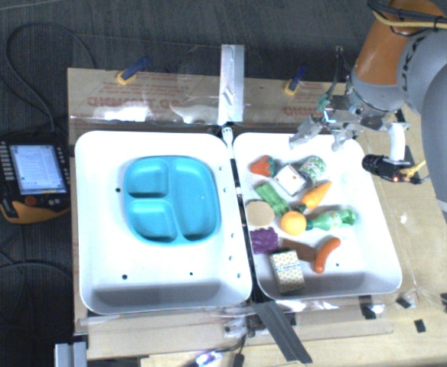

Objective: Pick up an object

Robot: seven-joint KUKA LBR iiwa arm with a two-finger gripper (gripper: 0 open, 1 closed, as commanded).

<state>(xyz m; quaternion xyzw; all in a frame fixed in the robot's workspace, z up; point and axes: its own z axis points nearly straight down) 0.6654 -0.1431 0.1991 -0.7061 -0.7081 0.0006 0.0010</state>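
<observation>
Pincer: the pincer (327,131) hangs over the far rim of the right bin, its two metal fingers spread apart with nothing between them.
Arm: one grey arm (430,67) with an orange band (384,48) comes in from the right, above the far right corner of the surface.
Right bin: one shallow white bin (373,228), holding the whole heap of small toys.
Count in the right bin: about ten pieces, each one of a kind, lying close together and many touching.
Nearest the pincer: a red strawberry-like piece (262,165), a white box (288,180) and a green-and-white wrapped piece (313,166), all just below the fingers.
Middle of the heap: an orange carrot (316,194), a green pod (272,198), a round orange fruit (293,222), a green bottle (332,219) lying on its side, and a tan round piece (259,215).
Near end: a purple cluster (265,240), a red sausage shape (325,254) and a small patterned carton (287,271).
Left bin: one white bin (109,266), with one blue tray (170,199) of three compartments inside.
Surface: the tan board (101,90) carries both bins side by side, touching along the middle.
Beyond the surface: one handheld control pad (28,176) with a lit screen lies on the dark floor at left.
</observation>
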